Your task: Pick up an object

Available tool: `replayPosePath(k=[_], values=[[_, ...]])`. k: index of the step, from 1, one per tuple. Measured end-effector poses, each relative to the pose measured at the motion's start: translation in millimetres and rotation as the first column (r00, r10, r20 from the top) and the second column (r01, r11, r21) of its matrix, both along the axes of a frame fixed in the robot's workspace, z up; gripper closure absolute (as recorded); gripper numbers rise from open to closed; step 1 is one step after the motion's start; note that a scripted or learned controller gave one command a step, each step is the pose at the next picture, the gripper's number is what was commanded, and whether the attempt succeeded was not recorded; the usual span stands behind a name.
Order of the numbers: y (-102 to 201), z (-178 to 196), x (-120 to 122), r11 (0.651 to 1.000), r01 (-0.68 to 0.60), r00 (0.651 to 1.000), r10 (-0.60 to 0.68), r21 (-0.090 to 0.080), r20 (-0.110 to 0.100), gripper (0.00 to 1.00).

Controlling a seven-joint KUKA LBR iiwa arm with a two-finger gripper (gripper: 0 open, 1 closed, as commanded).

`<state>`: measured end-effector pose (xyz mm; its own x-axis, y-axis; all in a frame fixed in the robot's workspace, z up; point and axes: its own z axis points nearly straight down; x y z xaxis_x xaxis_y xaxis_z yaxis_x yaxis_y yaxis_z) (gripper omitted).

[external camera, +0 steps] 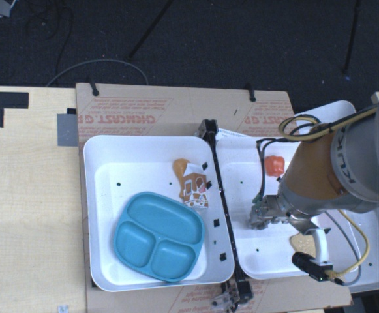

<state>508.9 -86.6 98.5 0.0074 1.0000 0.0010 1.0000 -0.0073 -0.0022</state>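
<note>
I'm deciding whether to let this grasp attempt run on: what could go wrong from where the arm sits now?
1. The gripper is low over bare floor of the right bin; closing here may grab nothing.
2. The orange object and the tan piece lie close to the arm, so a sweep might knock them.
3. Loose cables might snag.

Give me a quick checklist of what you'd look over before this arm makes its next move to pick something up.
1. Gripper low inside the right bin: ok.
2. Something held between its fingers: cannot tell.
3. Orange object near the arm, apart from the gripper: ok.
4. Tan object partly under the arm: not ok for reaching.
5. Blue divided tray and giraffe toy lie in the left bin, away from the gripper: ok.
</note>
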Motion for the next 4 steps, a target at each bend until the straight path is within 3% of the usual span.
replayPosePath(k=[1, 3, 4], values=[[-5.8, 58.9, -5.9, 1.0, -0.002, 1.0, 0.002, -0.001, 0.004, 1.0], [-6.4, 132.2, -5.0, 1.0, -0.008, 1.0, 0.008, -0.001, 0.003, 1.0], [38.0, 129.7, -10.4, 1.0, -0.011, 1.0, 0.011, 0.002, -0.003, 1.0]])
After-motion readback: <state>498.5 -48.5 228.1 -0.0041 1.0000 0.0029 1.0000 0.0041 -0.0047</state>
